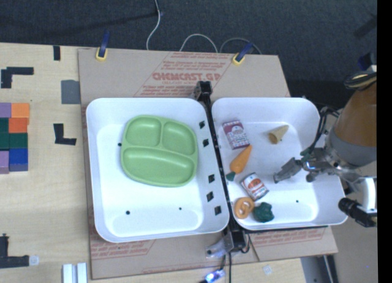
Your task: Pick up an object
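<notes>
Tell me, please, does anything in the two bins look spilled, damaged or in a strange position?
Nothing looks spilled or damaged. The green plate sits flat in the left bin. In the right bin, the small can lies tipped on its side, and the other toys are loosely scattered.

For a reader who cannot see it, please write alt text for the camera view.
A grey robot arm reaches from the right over the right white bin, its gripper above the bin floor near a small can. That bin also holds a carrot, a cone, a small carton, a pretzel and a dark green item. The left white bin holds a green divided plate.
</notes>
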Robot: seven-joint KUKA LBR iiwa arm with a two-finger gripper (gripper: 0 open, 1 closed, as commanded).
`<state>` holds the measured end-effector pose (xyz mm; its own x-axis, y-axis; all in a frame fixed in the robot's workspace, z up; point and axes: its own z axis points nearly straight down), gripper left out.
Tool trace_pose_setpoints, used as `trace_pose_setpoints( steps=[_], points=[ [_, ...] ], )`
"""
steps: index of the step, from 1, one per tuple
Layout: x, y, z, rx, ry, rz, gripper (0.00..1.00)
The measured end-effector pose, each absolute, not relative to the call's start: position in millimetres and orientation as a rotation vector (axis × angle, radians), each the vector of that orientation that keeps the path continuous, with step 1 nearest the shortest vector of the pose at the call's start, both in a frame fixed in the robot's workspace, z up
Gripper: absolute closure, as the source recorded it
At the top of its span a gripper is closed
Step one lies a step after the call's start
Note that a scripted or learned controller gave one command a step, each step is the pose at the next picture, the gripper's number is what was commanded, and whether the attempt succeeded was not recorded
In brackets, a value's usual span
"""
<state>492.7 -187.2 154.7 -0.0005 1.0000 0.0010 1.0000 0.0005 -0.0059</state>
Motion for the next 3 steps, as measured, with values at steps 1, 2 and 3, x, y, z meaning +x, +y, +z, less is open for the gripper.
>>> trace_pose_setpoints(
  steps=[1, 2, 3],
  points=[
    [494.0, -182, 110, -2.216, -2.219, 0.005, 0.0],
    [494.7, -182, 122, -2.216, -2.222, 0.003, 1.0],
    [497.5, -191, 170, -2.222, -2.224, 0.0, 1.0]
  ],
)
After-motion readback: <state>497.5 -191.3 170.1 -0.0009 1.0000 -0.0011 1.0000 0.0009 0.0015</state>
